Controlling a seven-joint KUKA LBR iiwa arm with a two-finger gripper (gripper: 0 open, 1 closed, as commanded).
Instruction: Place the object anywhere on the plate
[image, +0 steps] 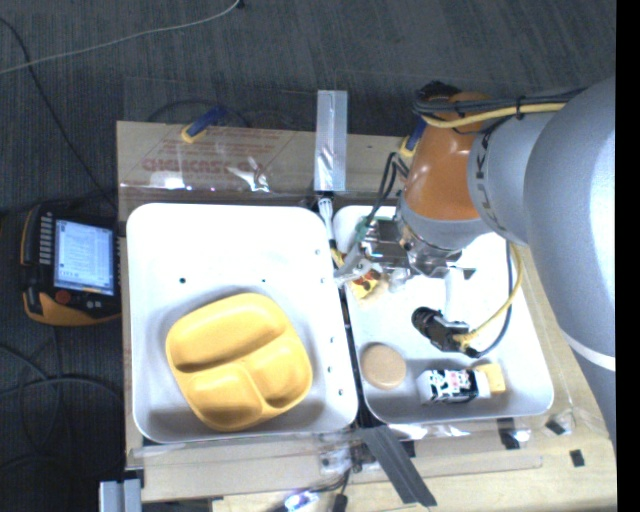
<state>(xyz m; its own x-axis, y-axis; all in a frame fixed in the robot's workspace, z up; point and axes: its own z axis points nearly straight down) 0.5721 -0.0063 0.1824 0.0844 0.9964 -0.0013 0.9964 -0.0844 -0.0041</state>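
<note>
Hand (372, 258) low over the far left corner of the right bin (392, 322), close to the wall shared with the left bin (200, 250). Not possible to tell whether open wide, narrow or closed on something, with the grey wrist and the orange band (445, 178) above it in the way. Just beside the hand, toward the near side, a small orange and yellow thing (362, 286) on the bin floor next to the shared wall; unclear whether touching the hand. Farther toward the near edge of the same bin, a round tan disc (383, 367) lying flat, and just to its right a black, white and yellow item (458, 383), apart from the disc by a small gap. All three in the right bin, none on the plate. In the near half of the left bin, the yellow plate (238, 362), divided into compartments. Grey arm (560, 150) reaching in from the right over the right bin. Behind the bins, brown bench (140, 140) with a clear plastic sheet (240, 165) on it. Left of the bench, on the dark floor (60, 100), a handheld control unit (72, 262) with a lit screen.
</note>
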